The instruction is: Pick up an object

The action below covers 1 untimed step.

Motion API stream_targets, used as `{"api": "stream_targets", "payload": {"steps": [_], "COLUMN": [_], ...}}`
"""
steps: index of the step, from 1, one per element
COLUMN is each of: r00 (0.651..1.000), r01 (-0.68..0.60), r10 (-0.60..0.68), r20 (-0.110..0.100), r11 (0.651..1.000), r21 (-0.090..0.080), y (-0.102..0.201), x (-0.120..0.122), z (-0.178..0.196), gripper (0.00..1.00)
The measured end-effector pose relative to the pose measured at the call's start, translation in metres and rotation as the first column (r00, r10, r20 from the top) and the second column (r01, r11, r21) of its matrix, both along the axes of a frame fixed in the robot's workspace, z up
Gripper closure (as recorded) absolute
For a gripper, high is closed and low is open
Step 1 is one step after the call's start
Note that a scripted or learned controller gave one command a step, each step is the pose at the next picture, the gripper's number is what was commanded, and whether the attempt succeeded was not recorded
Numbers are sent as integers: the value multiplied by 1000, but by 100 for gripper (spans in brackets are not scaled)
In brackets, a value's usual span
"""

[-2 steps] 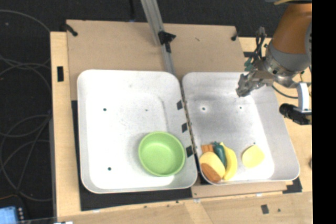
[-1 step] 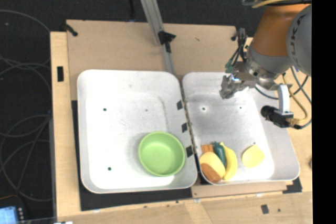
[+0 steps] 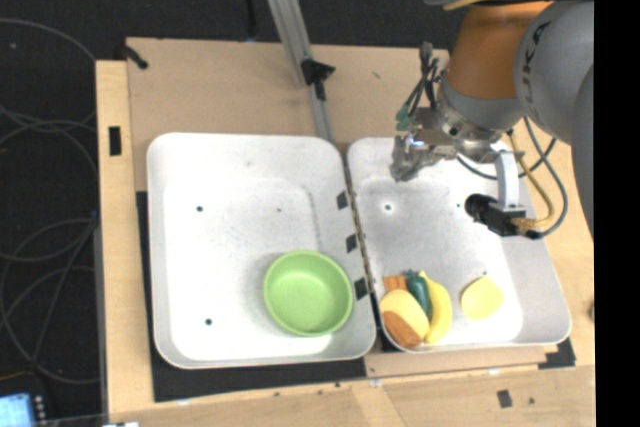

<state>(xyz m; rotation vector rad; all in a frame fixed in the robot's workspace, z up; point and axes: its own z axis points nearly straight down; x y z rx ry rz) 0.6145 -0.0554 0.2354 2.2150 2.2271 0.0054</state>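
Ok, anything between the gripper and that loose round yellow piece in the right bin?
Nothing visible. The gripper hangs over the far end of the right white bin; bare bin floor lies between it and the round yellow piece near the front.

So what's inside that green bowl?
The green bowl in the left bin holds nothing visible; its whole inner floor shows. Whatever lies beneath the bowl is covered.

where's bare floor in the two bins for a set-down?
Left bin: bare above and left of the green bowl. Right bin: bare mid-floor between the gripper and the toy food. Crowded: near corner with banana, orange piece, yellow piece.
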Motion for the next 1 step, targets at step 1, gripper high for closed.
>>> {"api": "stream_targets", "payload": {"steps": [1], "r00": [1000], "r01": [-2], "r10": [2], "r20": [-3], "r11": [1000], "r21": [-1], "y": [54], "x": [6], "z": [-9], "gripper": [100]}}
